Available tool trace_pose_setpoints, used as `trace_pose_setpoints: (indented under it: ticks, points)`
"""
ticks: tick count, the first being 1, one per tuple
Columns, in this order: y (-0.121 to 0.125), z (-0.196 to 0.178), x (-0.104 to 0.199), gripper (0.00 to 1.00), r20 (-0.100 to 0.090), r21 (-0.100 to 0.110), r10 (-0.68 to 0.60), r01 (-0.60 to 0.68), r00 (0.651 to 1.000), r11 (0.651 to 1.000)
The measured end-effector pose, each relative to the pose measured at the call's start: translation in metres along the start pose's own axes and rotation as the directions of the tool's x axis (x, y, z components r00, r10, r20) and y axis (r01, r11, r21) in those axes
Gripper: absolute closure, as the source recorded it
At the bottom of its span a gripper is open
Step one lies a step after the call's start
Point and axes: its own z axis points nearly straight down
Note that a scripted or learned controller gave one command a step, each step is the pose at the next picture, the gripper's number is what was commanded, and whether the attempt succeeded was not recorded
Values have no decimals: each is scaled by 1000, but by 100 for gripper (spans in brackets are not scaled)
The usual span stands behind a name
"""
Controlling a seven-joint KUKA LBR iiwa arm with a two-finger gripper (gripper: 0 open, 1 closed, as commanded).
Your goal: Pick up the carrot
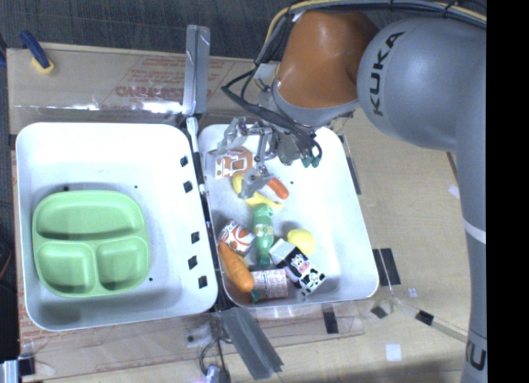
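Meanwhile, the gripper [263, 176] is hanging over the right bin [351, 232], its jaw state impossible to tell, well short of the carrot [235, 269] lying against the near-left wall, likely needing a lengthwise-aligned descent.

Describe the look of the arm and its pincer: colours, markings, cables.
The arm is smooth, rounded grey casing with KUKA in dark letters on its side. An orange band wraps the section above the wrist. Black and yellow cables loop along that section. The pincer is a small bare-metal assembly.
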Motion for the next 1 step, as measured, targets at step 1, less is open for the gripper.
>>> trace_pose_setpoints:
  ticks: [1]
  points:
    - [-27,-3,60,0,-5,0,294,-294,956,956]
